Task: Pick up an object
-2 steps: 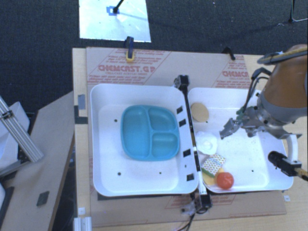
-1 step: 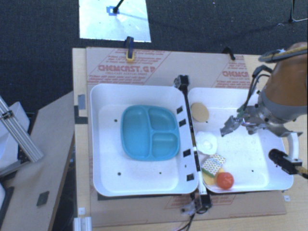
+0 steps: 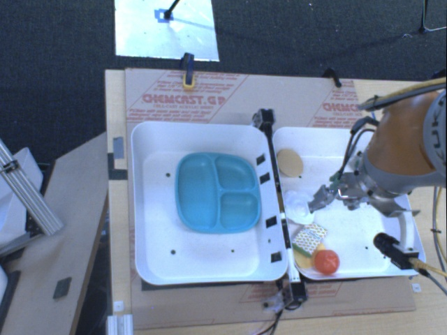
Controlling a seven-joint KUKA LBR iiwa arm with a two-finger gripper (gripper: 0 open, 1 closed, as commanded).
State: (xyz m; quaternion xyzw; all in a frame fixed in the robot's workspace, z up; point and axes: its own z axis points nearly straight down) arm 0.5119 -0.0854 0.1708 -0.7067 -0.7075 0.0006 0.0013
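The grey arm [image 3: 408, 142] with its orange band is reaching in from three o'clock and hanging over the right bin [image 3: 328, 137], its wrist covering much of that bin's upper right. The pincer [image 3: 325, 198] is pointing toward nine o'clock, low over the bin floor, and whether it is spread wide or narrow I cannot tell, since the tips are blurring into the white floor; nothing is showing between them. Just at its seven o'clock a clear plastic cup [image 3: 299, 209] is lying near the divider between the bins. At twelve o'clock from that cup, a round tan disc [image 3: 290, 162] is resting flat in the bin's upper left corner. Down at six o'clock, a checkered packet [image 3: 309, 239] is leaning over a yellow piece [image 3: 303, 258], and a red tomato [image 3: 326, 261] is sitting just beside them at their four o'clock. In the left bin [image 3: 150, 187] a blue divided plate [image 3: 218, 191] is lying at the centre. Both bins are sitting on the bench [image 3: 230, 93].
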